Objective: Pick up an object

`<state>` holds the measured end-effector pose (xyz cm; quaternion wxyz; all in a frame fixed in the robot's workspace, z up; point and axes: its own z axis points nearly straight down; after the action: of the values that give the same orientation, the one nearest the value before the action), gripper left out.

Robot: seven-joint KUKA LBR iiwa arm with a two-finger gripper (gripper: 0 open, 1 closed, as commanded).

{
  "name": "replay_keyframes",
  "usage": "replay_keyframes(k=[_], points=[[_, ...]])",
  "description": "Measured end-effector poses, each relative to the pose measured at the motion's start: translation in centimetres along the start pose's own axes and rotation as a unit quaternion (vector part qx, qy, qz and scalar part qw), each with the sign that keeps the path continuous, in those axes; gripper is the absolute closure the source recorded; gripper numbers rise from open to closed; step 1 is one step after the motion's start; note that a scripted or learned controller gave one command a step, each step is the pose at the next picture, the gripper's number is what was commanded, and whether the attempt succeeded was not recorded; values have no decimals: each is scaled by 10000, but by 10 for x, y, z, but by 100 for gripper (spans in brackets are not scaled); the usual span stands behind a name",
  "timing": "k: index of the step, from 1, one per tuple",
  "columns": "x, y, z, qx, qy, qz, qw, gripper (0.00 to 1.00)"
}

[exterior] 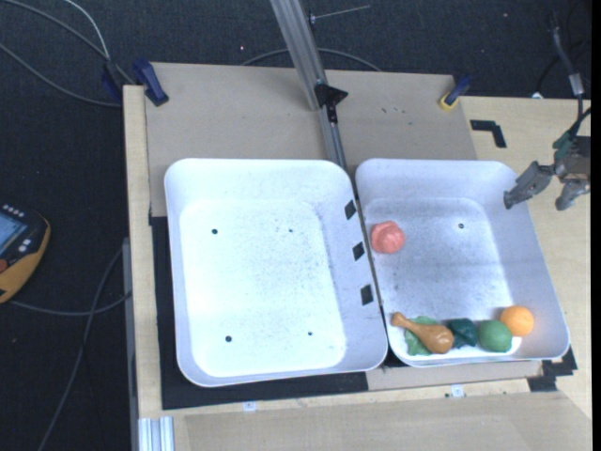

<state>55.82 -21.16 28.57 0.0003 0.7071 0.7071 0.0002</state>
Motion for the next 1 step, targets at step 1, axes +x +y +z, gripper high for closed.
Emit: replay_keyframes(k=[1], points=[[-5, 46, 134, 47, 15, -2, 10000, 0]])
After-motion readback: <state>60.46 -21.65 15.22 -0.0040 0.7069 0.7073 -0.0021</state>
